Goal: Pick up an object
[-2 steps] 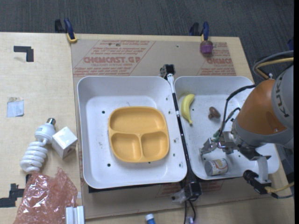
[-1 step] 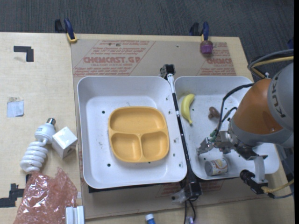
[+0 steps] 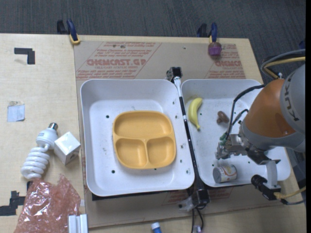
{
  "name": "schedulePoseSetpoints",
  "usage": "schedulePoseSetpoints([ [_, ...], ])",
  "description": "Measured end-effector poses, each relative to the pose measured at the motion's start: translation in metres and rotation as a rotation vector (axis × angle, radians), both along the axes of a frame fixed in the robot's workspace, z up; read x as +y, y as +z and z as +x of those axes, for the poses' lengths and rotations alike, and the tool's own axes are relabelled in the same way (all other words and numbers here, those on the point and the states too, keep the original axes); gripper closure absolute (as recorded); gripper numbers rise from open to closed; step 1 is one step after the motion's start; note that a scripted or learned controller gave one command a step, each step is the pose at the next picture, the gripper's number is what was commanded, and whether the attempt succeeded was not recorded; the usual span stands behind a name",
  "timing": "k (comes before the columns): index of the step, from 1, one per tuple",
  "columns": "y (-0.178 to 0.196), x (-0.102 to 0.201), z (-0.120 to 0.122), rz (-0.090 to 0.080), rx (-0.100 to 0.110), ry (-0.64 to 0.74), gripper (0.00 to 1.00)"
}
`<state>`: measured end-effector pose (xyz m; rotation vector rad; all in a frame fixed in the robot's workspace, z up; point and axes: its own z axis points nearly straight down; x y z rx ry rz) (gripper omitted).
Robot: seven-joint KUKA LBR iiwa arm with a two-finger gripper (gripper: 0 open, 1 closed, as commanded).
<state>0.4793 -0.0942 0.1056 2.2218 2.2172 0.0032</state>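
Note:
The right bin [image 3: 252,89] holds a yellow banana [image 3: 195,111] near its left wall, a small brown lump [image 3: 222,116] beside it, and a small silver can [image 3: 225,173] lying on its side near the front edge. My gripper [image 3: 225,148] hangs low in this bin, just above the can and to the right of the banana. The grey arm with its orange band [image 3: 267,113] covers the bin's right half. In the left bin [image 3: 97,130] lies a yellow divided plate [image 3: 144,139].
A purple object [image 3: 215,48] sits on the board behind the right bin. Left of the bins lie a spiral light bulb [image 3: 39,154], a white cube [image 3: 67,147] and crumpled pink plastic [image 3: 46,205]. Cables run along the divider between the bins.

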Motion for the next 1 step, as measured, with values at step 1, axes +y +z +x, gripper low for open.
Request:
schedulePoseSetpoints([
  [1, 0.0868, 0.0745, 0.0314, 0.0, 0.002, 0.004, 1.0],
])
